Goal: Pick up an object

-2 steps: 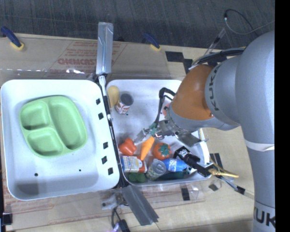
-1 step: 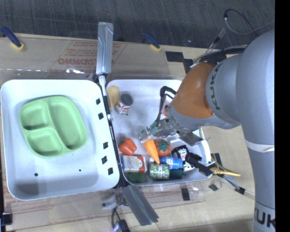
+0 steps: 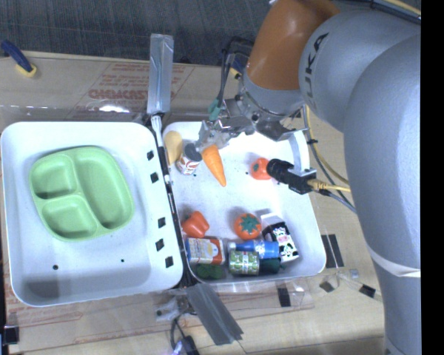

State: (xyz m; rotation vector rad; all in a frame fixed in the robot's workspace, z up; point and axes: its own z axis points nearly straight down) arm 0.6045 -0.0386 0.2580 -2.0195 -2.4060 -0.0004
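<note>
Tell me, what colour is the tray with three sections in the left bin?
Light green. The tray shows best in the camera view.

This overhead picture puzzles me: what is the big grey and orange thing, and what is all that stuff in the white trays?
The big grey shape with the orange band is a robot arm, reaching in from the right. The camera sits above the bench and looks down at a slant. At the arm's tip is its gripper, a two-finger hand, hanging over the top of the right bin. It sits right by the wide end of a toy carrot; whether it is actually gripping the carrot is unclear from here. That bin also holds a small tomato, a larger tomato, an orange pepper and some small cartons and cans along the near edge. The left bin holds a green divided plate.
</note>
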